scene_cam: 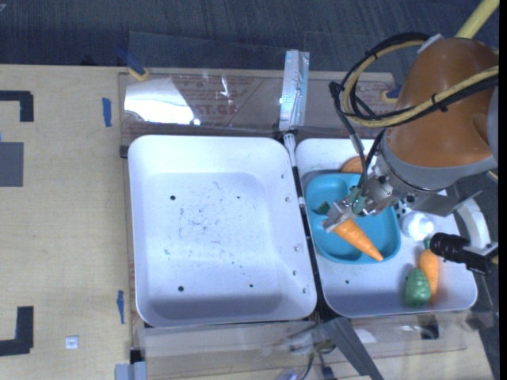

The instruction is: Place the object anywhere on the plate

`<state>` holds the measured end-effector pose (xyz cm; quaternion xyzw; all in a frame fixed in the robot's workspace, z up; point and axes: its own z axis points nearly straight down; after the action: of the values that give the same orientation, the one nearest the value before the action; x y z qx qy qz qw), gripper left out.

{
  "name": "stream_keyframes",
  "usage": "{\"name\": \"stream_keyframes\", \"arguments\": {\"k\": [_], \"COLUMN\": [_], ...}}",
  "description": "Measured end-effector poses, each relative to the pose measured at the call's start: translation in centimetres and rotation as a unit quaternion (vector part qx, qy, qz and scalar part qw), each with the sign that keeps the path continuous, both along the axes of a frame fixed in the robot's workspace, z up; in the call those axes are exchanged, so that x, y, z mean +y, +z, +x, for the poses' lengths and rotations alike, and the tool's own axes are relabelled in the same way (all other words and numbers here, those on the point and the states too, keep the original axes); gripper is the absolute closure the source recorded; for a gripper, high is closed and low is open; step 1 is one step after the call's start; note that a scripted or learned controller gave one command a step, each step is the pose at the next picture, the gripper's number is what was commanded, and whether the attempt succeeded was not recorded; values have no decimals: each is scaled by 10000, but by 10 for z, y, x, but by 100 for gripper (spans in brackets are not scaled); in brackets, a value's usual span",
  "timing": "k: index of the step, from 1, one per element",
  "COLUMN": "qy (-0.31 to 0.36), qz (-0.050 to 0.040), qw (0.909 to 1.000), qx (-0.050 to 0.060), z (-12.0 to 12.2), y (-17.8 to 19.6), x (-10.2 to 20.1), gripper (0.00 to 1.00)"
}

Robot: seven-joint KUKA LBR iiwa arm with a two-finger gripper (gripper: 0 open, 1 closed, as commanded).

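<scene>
1. Closest to the lens is the arm's orange band [444, 101] in the upper right of the frame. It rises above the bins, and the wrist angles down and left from it.
2. Below it, the tool [352, 208] sits low over the blue plate [390, 226], at the thick end of the orange carrot [363, 242]. I cannot tell whether the tool is open or closed.
3. That carrot lies slantwise on the plate with its tip toward the lower right. Its body seems to rest on the blue surface, so I judge the placement nearly or fully done. The tool is probably this low so the carrot lands without rolling off.
4. Right bin [356, 293]: it holds the plate at its left side. A second carrot with a green part [421, 277] lies near the bin's lower right corner, and a small white thing [416, 226] sits just right of the plate. Something orange [352, 165] shows at the plate's upper edge.
5. Left bin [214, 212]: only faint scuff marks show on its floor.
6. Both bins rest on the pale wooden surface [55, 228].
</scene>
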<state>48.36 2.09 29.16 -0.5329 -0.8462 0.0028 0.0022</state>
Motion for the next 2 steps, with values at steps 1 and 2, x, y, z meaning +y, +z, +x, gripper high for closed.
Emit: {"name": "stream_keyframes", "arguments": {"k": [1,2], "qy": [-12,-21], "qz": [-10,-18], "qw": [10000,10000], "qx": [7,13], "z": [2,5], "y": [7,15], "x": [0,0], "gripper": [100,100]}}
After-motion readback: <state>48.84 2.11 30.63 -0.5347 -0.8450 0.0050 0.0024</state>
